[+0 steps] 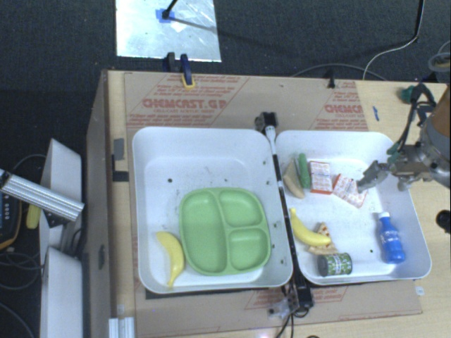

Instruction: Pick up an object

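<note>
The right bin [420,253] holds several objects. A red and white packet [349,191] lies near its middle, and a red and white carton [320,177] sits to its left. Further left are a green cylinder [304,170] and a beige piece [292,182]. At the front lie a yellow banana [308,232], a small pizza slice [323,229] and a green can [334,265]. A blue bottle [390,238] lies at the right. My gripper [368,179] reaches in from the right, low over the bin, its tip just right of the packet.
The left bin [151,146] contains a green divided plate [224,229] and a second banana [171,255] at its front left. A raised divider [279,189] separates the two bins. A cable [409,129] hangs near the arm at the right.
</note>
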Controlling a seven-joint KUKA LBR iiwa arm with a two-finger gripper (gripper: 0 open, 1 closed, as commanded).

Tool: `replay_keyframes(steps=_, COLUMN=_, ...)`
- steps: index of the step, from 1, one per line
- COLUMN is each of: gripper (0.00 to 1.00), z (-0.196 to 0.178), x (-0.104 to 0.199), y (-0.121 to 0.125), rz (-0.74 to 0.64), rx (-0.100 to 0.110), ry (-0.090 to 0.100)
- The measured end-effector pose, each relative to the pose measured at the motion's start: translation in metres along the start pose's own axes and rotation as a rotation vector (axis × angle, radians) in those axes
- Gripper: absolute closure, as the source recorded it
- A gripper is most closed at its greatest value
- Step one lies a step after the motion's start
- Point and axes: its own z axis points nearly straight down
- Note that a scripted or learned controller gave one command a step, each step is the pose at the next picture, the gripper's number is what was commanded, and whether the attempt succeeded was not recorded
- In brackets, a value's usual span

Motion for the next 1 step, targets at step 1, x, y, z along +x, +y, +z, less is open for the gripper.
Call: replay_keyframes(steps=1, gripper=0.00, z=0.1016, x=0.0453, y=0.0694, rz=0.000, rx=0.003, ry=0.001)
